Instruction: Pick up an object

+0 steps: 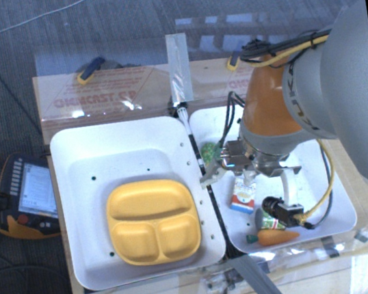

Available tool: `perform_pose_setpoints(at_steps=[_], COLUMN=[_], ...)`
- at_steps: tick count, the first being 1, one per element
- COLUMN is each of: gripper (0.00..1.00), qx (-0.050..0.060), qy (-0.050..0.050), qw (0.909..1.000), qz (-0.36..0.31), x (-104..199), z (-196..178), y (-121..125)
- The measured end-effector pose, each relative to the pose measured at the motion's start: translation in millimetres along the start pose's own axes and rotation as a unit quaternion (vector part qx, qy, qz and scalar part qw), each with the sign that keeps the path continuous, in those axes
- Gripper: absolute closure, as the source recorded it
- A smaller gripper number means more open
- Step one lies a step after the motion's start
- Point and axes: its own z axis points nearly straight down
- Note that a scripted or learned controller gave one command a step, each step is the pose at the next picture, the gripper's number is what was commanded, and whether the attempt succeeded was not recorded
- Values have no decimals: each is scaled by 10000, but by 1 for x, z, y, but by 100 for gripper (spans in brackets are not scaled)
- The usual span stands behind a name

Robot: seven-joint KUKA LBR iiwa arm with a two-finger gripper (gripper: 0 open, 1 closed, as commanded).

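My gripper [246, 183] hangs low in the right bin [333, 213], right above a small red, white and blue carton [242, 202] that lies on the bin floor. An orange carrot [278, 236] rests by the bin's front wall, with a small green and red item [270, 223] just behind it. A green leafy item [209, 151] sits near the divider between the bins, left of the wrist. The grey arm with its orange band [270, 101] covers most of the right bin's back half.
The left bin [79, 159] holds a yellow divided plate [154, 220]. Cardboard [103, 93] with yellow clamps lies behind the bins. A teach pendant [25, 195] sits on the floor at the left.
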Motion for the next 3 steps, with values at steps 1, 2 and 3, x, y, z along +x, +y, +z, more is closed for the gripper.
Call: perform_pose_setpoints(at_steps=[1, 2, 3], gripper=[0, 0, 0], qx=[-21, -10, -84], qy=[-33, -25, -3], qw=[9926, 9984, 9914], qz=[-1213, -566, -1303], x=[4, -79, -89], z=[-50, -1, 90], y=[-4, 19, 23])
